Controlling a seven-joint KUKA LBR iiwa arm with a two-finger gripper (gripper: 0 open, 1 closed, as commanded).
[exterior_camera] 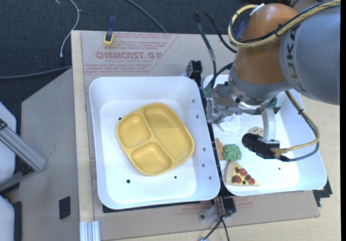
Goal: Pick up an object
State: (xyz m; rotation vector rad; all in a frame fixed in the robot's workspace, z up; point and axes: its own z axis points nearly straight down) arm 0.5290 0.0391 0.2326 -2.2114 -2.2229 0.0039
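My gripper [224,111] reaches down into the right bin [305,172] near its left wall, under the orange wrist band. Just in front of it lie a green broccoli toy [232,152] and a thin orange piece [219,148]. A pizza slice toy [241,175] lies closer to the bin's front edge. A pale, see-through thing [232,124] sits right below the gripper; whether the gripper touches it is not visible. The arm hides the back of the right bin. A yellow divided plate [155,138] lies in the middle of the left bin [99,94].
The bins rest on a cardboard sheet with red print [130,55]. A small blue and yellow clamp [110,35] stands at its back edge. Black cables [208,45] run along the wall between the bins. Dark floor surrounds the bench.
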